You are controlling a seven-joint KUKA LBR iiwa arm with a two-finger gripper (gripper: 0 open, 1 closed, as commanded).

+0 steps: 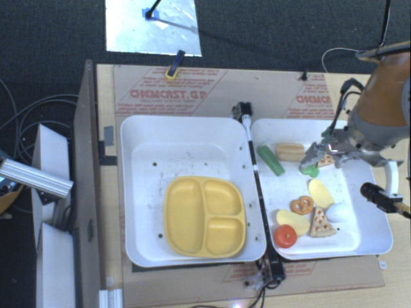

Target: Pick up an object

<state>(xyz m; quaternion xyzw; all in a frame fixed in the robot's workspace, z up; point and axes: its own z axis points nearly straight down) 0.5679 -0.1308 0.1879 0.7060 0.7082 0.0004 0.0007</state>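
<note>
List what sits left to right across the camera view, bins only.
Yellow three-compartment plastic tray → long green toy vegetable → round red toy tomato → brown toy pretzel → white toy egg.

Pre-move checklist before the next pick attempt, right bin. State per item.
1. Hand over the target bin: ok. The hand is low in the right bin, near its far side.
2. Something within reach: ok. A small green piece and a pizza slice piece lie right at the hand, and a bread roll sits beside it.
3. Object secured in the hand: cannot tell; the wrist hides the contact.
4. Clutter near the target: not ok. Those pieces are crowded, so a double grab looks likely.
5. Left bin state: ok. The yellow divided tray lies flat, away from the arm.
</note>
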